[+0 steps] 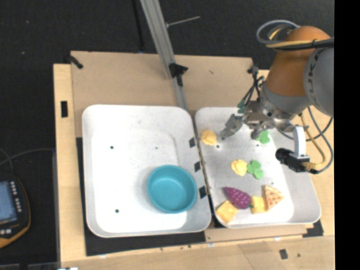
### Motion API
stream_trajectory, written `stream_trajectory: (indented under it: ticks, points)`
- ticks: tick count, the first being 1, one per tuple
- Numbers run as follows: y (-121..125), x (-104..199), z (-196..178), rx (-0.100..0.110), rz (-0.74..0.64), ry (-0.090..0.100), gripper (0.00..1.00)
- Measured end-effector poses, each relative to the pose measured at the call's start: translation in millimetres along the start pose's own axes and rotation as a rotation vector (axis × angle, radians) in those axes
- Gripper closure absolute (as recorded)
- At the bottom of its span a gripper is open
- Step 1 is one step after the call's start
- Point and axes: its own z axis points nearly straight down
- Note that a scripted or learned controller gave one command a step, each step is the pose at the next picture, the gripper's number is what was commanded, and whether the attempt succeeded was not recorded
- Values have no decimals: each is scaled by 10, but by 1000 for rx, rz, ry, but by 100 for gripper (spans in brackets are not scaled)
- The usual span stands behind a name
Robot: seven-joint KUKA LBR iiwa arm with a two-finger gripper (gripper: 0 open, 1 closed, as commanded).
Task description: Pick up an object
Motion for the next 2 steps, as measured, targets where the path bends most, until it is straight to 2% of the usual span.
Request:
stream_trajectory:
  ticks: [1,2]
  points:
    - [0,1,0,0,1,1,0]
    - [14,-58,622,6,4,-3,0]
